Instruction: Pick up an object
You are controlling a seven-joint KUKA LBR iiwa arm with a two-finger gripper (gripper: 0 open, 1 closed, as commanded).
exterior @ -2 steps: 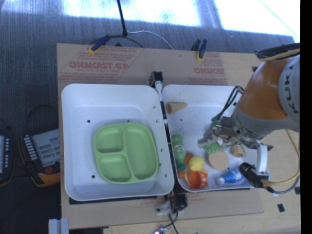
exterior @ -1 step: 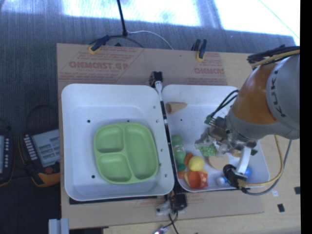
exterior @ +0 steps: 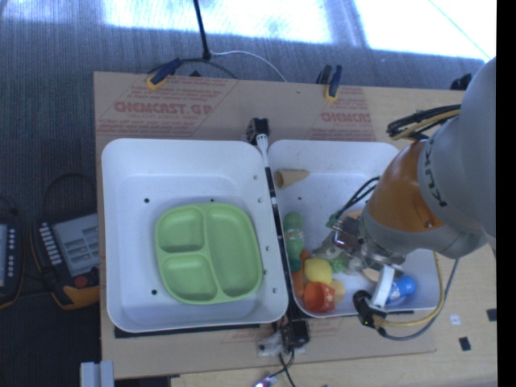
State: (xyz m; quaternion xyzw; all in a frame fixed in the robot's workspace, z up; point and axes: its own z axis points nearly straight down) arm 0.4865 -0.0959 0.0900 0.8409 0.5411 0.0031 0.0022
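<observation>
A brown cardboard-covered counter (exterior: 161, 107) is seen from above, bearing two shallow white plastic bins side by side. In the left white bin (exterior: 129, 168) a light green plastic plate with three compartments (exterior: 210, 252) is laid flat, near the middle of the bin floor.

The right white bin (exterior: 355, 164) is entered from the right by the grey arm with its orange band (exterior: 403, 192). The wrist is bent down over the bin's near half, and the gripper (exterior: 355, 248) is lowered among a cluster of small toys along the bin's left wall. Whether the fingers are open or closed cannot be told, since they are hidden by the wrist and cables.

In that cluster, a pale green rounded toy (exterior: 293, 222) is placed just beside the dividing wall, a yellow lemon-shaped toy (exterior: 318, 270) is seen below it, and a red tomato-like toy (exterior: 318, 297) is touching the yellow one at the bin's near edge. A blue and white object (exterior: 399, 287) is lying to the right of these, beneath the wrist. A tan cone-shaped toy (exterior: 290, 177) is lying apart, near the bin's far left corner.
</observation>
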